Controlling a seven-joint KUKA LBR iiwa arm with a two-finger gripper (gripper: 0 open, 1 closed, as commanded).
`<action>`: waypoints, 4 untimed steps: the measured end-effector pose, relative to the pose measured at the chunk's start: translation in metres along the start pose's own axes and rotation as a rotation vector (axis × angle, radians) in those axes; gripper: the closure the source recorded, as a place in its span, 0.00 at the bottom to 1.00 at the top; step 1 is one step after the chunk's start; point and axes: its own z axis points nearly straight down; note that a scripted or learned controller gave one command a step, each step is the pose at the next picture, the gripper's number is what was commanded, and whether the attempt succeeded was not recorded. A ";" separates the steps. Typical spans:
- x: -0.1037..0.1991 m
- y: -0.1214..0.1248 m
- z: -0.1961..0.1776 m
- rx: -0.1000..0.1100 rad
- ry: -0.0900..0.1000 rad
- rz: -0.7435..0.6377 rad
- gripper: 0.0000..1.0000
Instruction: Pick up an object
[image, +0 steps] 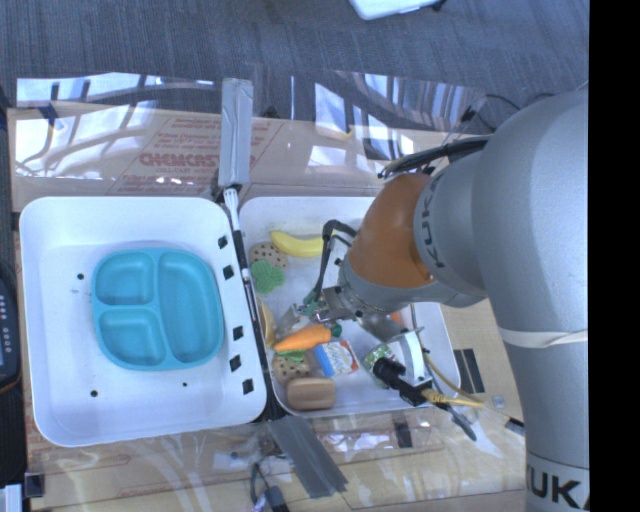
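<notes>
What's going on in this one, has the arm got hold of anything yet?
The grey KUKA arm is reaching down into the right bin, which holds a jumble of toy food: a banana, a carrot, a green leafy piece and a brown bread-like piece. Its wrist hangs over the carrot area, but I can't tell if anything is grasped. The left bin holds a blue divided plate.

Grey arm (520, 220) with orange band reaching over the right bin (300, 215), banana (297, 243), carrot (302, 339) and cookie among clutter there, blue divided plate (157, 307) in the left bin (50, 330)
</notes>
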 end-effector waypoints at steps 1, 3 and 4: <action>0.010 -0.050 0.000 -0.003 0.001 0.082 0.00; 0.073 -0.009 -0.101 -0.003 0.001 0.077 1.00; 0.071 -0.010 -0.099 0.001 0.000 0.080 0.00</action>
